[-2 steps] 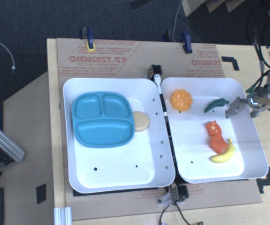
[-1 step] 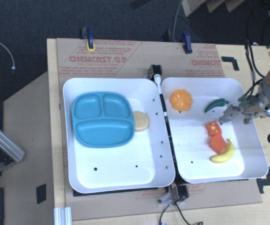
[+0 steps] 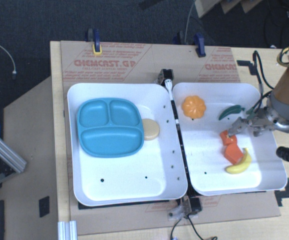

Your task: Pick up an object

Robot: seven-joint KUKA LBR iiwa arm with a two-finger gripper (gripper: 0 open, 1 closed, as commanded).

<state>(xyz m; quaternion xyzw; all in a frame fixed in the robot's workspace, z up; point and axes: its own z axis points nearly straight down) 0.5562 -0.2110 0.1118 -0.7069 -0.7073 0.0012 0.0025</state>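
Observation:
The right bin (image 3: pixel 212 181) holds an orange pumpkin-shaped toy (image 3: pixel 193 107) at its back left, a dark green piece (image 3: pixel 231 111) behind the gripper, a small red block (image 3: pixel 228 137), an orange-red piece (image 3: pixel 233 154) and a yellow banana (image 3: pixel 238 165). My gripper (image 3: pixel 242 125) reaches in from the right, low over the bin, with its tip just above and to the right of the red block. I cannot make out anything held in it.
In the left bin (image 3: pixel 129 184) a blue divided plate (image 3: pixel 109 127) lies with a beige round piece (image 3: pixel 150 129) against its right edge. A black ridge (image 3: pixel 177 134) separates the bins. The arm's grey body (image 3: pixel 284 104) overhangs the right bin's right rim.

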